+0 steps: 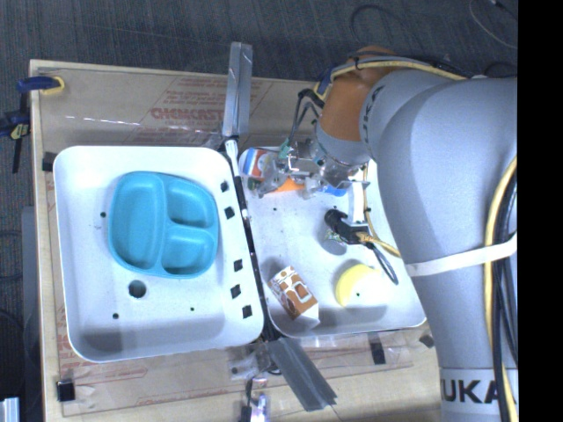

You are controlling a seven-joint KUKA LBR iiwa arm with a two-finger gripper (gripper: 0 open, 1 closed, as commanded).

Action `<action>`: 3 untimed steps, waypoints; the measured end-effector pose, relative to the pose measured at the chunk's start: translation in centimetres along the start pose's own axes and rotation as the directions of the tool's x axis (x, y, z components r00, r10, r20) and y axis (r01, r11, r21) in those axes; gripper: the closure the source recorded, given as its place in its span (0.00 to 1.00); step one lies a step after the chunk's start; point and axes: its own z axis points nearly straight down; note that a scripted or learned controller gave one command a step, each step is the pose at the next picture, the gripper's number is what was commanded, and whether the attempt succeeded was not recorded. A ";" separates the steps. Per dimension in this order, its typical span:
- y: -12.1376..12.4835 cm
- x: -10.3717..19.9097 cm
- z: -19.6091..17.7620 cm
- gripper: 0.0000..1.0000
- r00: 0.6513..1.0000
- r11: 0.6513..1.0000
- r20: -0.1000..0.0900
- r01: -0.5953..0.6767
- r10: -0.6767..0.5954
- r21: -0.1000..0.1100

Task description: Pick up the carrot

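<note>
The carrot (266,180) shows as a small orange piece at the far left corner of the right bin (290,236), mostly hidden under the gripper. My gripper (293,170) is low over that corner, right at the carrot, with the grey arm and its orange band reaching in from the right. Whether the carrot is held cannot be made out.
A blue, white and orange object (252,160) lies against the bin's far left wall beside the gripper. A small orange-and-white carton (293,294) and a yellow round fruit (357,285) rest near the front. The left bin (79,306) holds a blue divided plate (164,222).
</note>
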 end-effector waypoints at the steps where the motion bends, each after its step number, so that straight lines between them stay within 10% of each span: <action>1: 0.0 0.1 -1.0 1.00 1.000 1.000 0.000 0.007 -0.007 0.005; 2: 0.0 0.2 -1.0 0.00 1.000 1.000 0.000 0.008 -0.008 0.004; 3: 0.2 -1.1 -0.2 0.00 0.999 0.999 0.001 0.051 -0.051 -0.003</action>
